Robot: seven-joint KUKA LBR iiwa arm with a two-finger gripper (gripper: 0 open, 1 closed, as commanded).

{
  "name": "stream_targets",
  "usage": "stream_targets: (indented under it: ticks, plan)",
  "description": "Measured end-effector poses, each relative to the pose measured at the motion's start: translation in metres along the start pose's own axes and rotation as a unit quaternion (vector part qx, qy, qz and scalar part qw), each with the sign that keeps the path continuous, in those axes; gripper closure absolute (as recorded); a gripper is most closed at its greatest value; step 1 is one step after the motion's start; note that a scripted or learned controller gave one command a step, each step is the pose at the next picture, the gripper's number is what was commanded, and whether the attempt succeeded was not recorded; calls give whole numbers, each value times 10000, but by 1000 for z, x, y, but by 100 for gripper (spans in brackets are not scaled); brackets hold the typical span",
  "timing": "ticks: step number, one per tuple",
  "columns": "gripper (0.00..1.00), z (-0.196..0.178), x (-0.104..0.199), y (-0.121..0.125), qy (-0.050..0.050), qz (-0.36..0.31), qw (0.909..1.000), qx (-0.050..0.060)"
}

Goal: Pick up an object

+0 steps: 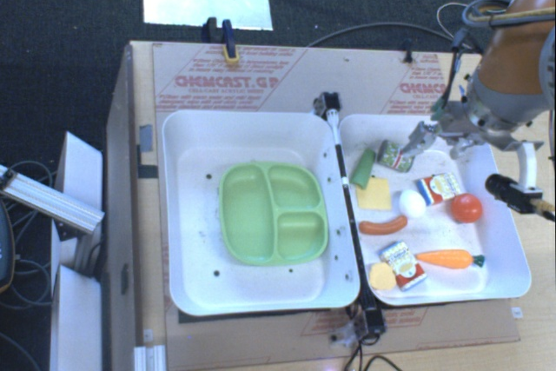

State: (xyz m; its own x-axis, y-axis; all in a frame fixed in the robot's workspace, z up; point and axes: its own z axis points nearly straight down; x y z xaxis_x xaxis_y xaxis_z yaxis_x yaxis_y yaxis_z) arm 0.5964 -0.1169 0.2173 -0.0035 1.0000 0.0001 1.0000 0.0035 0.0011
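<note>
Nearest the camera, a small carton (403, 264) and a carrot (448, 258) lie at the front of the right bin (512, 269). Over that bin's back part, the gripper (437, 139) hovers with its fingers spread apart, holding nothing (one tip near a green-and-red packet (396, 156)). That packet lies flat, its long axis slanting from upper left to lower right. A green pouch (363, 168) and a yellow slice (376, 194) crowd it, so closing could snag a neighbour or push the packet away.
</note>
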Motion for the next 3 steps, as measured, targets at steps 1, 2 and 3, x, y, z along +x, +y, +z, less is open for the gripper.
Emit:
stream_targets:
  ticks: [1, 2, 3]
  plan:
    - [0, 133, -4, 63, -2, -7, 10000, -3]
    - [100, 120, -5, 66, -8, -20, 10000, -35]
    - [100, -32, 30, 22, -5, -7, 10000, -21]
